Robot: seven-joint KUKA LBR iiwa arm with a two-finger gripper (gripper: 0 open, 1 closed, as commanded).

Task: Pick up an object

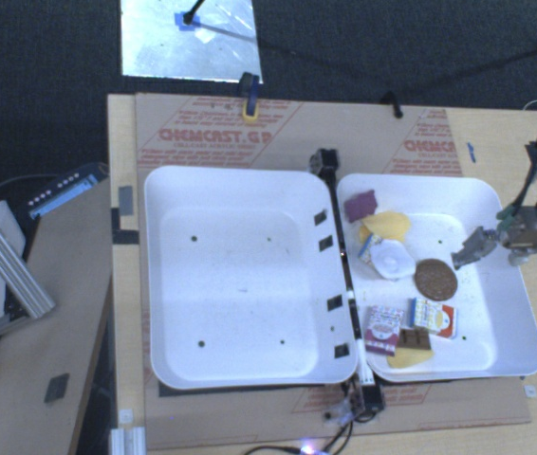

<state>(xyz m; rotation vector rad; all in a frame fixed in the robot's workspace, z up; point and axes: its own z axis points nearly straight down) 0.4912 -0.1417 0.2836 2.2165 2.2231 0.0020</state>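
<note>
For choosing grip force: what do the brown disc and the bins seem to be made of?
The brown disc looks matte and slightly grainy, maybe cork or wood, though that is uncertain. The bins look like smooth white moulded plastic, judging by their rounded rims and soft sheen.
</note>
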